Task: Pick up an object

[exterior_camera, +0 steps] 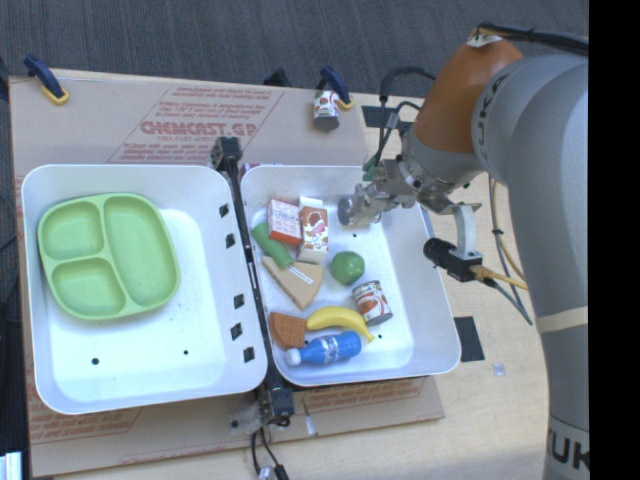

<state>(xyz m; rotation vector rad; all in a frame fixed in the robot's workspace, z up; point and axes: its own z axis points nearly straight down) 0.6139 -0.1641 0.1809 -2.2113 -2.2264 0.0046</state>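
The right bin (425, 313) holds several toy foods: two small cartons (298, 223), a green cucumber-like piece (270, 245), a green apple (347, 266), a tan wedge (299, 284), a small can (371, 302), a banana (338, 319), a blue bottle (325, 349) and a brown waffle-like piece (287, 329). My gripper (357, 208) hangs low over the bin's upper right part, just right of the cartons and above the apple. Nothing shows between its fingers.
The left bin (195, 328) carries a green divided plate (105, 255). A black hinge strip (243, 268) runs between the bins. Cardboard (190, 123) lies behind them, with a small bottle (325, 107) and clamps at the back edge. The arm's cables (500, 258) hang right.
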